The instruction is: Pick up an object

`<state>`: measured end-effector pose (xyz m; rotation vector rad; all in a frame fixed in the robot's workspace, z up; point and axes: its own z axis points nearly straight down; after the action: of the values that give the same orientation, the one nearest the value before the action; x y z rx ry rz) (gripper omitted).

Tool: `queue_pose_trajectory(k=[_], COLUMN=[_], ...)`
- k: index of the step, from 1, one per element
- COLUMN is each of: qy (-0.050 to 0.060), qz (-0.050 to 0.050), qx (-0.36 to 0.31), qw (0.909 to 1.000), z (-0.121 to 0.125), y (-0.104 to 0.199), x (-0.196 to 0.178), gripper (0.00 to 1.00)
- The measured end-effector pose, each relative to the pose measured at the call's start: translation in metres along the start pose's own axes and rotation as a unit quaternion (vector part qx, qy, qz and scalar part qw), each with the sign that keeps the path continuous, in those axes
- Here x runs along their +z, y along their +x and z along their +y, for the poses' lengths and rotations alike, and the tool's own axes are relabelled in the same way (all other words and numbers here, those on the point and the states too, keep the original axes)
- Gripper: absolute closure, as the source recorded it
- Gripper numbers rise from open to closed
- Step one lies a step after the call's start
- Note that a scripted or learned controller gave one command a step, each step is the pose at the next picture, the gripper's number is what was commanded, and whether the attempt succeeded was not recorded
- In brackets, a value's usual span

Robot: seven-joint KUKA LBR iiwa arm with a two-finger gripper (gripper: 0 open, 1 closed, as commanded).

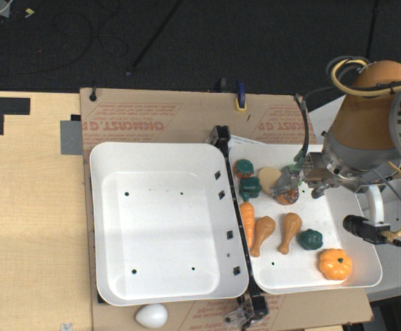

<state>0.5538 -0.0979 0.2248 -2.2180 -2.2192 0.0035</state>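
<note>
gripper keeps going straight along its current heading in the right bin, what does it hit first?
Likely the small reddish-brown object right at the gripper tips, beside the beige piece. Depth is unclear from this slanted view.

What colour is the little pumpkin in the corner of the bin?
Orange; the pumpkin shows in the camera view.

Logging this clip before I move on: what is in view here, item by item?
bins: 2, white, side by side on the bench
carrot: 1, orange, right bin, by the divider
drumsticks: 2, tan, middle of right bin
pumpkin: 1, orange, right bin, near corner
green pieces: 3, dark green, right bin
egg: 1, white, outside the bins, near edge
arm: 1, grey and orange, from right
gripper: 1, over right bin
</note>
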Motion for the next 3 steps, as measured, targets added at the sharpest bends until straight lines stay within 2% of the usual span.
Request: queue_pose_trajectory(k=[1,2,3], qy=[-0.009,-0.009,-0.012], qz=[-0.002,-0.002,-0.007], qx=[0.000,-0.001,0.001], qw=[1.0000,1.0000,0.9999], z=[0.038,0.040,0.036], y=[-0.016,-0.021,-0.004], x=[0.119,0.129,0.129], gripper=[0.00,0.00,0.00])
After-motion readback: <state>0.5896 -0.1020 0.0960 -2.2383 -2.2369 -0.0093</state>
